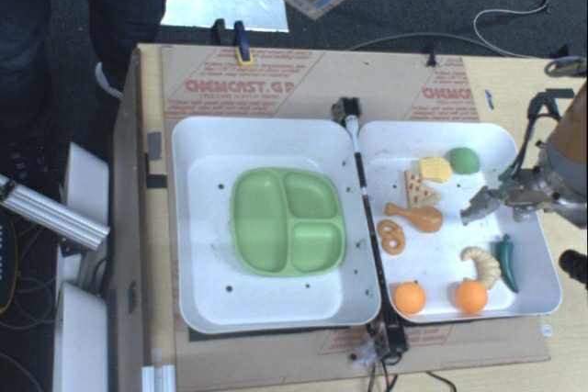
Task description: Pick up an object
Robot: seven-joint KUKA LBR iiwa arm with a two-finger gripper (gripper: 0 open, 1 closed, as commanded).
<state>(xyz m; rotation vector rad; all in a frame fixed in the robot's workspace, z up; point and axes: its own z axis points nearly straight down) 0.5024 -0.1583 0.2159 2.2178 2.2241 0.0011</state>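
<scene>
The grey arm [562,162] reaches in from the right edge at a low slant, its hand [480,205] hanging over the right side of the right bin [524,147]; the metal fingertips point leftward and slightly down, toward the middle of that bin; whether they are parted or closed cannot be told, and nothing is visible between them. Below the hand lie a curled beige toy [480,263] and a dark green pepper [506,263], just beside each other; two orange balls [410,297] sit near the bin's front edge. Left of the hand, well apart from it, lie a drumstick [415,215], a pretzel [392,237] and a cheese wedge [434,170]; a green ball [464,160] rests near the cheese at the back. The left bin [211,151] holds a green divided plate [287,222]. Both bins sit side by side on the counter [276,78], which is covered with printed cardboard.
</scene>
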